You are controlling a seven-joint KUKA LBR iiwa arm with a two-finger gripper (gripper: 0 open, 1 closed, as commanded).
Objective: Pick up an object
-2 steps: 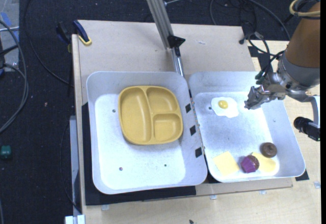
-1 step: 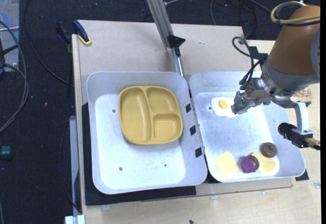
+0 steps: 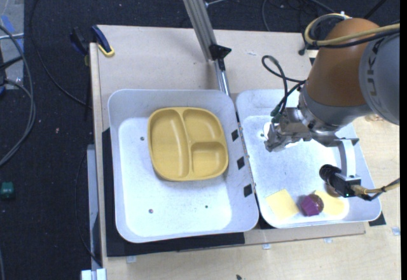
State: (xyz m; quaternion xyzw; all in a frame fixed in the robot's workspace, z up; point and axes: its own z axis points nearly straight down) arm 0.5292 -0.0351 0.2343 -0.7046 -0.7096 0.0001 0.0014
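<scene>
A yellow divided plate [image 3: 188,143] lies in the left bin [image 3: 127,164]. In the right bin [image 3: 299,170], near its front edge, sit a pale yellow flat block [image 3: 282,203], a purple lump [image 3: 311,204] and a second pale yellow piece [image 3: 335,206] partly behind the purple lump. My gripper [image 3: 275,139] hangs over the back left part of the right bin, well away from those three things, with nothing seen between its fingers.
The grey arm with its orange band [image 3: 346,69] covers the back right of the right bin. A slanted metal pole [image 3: 197,11] rises behind the bins. Black clips [image 3: 240,161] line the seam between the two bins.
</scene>
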